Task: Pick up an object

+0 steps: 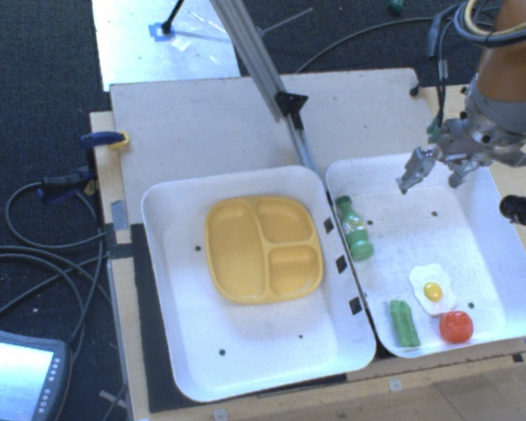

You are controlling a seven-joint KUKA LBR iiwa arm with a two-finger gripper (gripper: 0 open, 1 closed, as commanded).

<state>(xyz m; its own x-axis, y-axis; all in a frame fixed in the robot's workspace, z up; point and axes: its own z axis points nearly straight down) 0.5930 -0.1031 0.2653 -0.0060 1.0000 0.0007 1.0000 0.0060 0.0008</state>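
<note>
No writing is readable on the green bottle [354, 230] lying against the right bin's [504, 253] left wall, and the end effector [435, 164] over that bin's far edge is too blurred to tell its spread.

robot lab: teach pendant [13, 375], floor cables [33, 259], bench bins [197, 373].

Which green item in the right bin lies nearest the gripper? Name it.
The green bottle, lying along the right bin's left wall, is nearer the gripper. The other green item, the green pod, sits at the bin's front edge beside the fried egg.
</note>
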